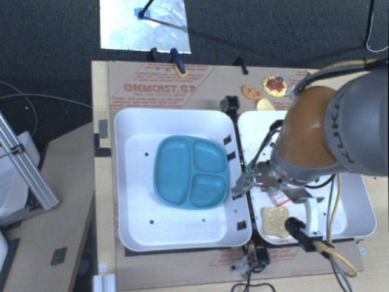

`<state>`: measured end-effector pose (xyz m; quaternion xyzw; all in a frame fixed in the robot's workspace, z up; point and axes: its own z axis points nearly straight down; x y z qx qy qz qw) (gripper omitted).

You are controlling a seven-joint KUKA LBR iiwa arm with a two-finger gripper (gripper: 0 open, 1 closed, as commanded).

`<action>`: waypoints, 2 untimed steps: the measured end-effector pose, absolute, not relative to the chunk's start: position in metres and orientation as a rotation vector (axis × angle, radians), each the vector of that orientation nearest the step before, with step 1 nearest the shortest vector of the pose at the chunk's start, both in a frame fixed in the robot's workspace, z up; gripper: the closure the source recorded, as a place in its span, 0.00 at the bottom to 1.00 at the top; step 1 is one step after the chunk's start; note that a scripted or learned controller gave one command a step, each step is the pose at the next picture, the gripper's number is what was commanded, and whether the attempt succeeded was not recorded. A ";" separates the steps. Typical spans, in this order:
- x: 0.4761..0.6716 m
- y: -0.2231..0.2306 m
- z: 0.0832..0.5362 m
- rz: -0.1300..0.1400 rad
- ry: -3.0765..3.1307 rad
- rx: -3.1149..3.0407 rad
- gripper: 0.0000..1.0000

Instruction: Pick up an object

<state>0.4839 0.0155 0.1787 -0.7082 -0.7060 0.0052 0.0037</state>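
A tan toast-shaped piece lies at the front left of the right bin. My gripper hangs over the left part of that bin, just behind the toast piece, and the grey and orange wrist above covers most of it. A small white and red item shows just below the gripper, between it and the toast piece. Whether anything is held is hidden from this angle. In the left bin a blue divided plate lies flat near the middle.
Small toy foods lie on the cardboard behind the right bin: a pizza-like disc, a cookie and a pale yellow piece. A black divider runs between the bins. Cables trail at the front right.
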 end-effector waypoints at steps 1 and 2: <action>0.486 0.120 0.201 -0.007 -2.235 -2.204 0.00; 0.485 0.204 0.111 0.000 -2.232 -2.207 0.00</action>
